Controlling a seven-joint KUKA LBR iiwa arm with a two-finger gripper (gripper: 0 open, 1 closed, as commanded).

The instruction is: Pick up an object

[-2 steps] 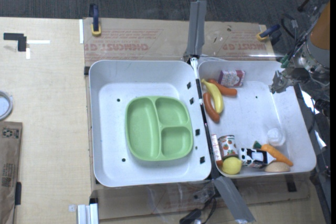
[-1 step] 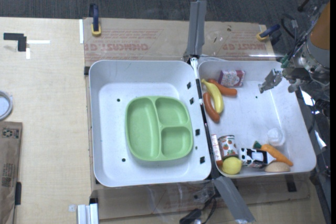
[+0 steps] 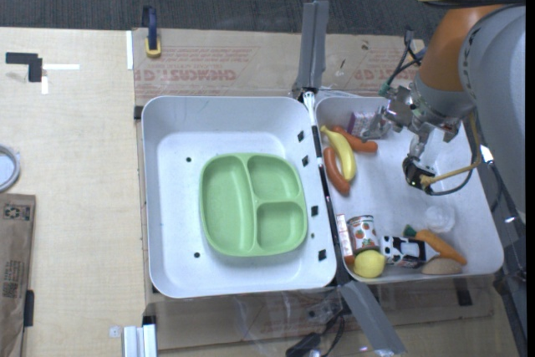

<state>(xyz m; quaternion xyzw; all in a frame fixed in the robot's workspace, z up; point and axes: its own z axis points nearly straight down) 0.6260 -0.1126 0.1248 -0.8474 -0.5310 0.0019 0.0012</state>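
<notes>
Green divided tray [image 3: 253, 205] sits in left white bin [image 3: 163, 138]. On the bench outside: blue-handled clamp [image 3: 150, 31] at back, black L-bracket [image 3: 25, 63], tape roll [image 3: 7, 169], brown paper bag [image 3: 15, 263] at left.

My counter [image 3: 67, 121] looks like pale matt wood; the green tray [image 3: 253, 205] and white bins [image 3: 167, 180] look like smooth plastic.

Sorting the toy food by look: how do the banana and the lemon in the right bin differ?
The banana is long and curved; the lemon is short and rounded. The banana lies near the bin's left wall toward the far end, over something orange; the lemon sits at the near edge beside a can. Both are yellow.
</notes>
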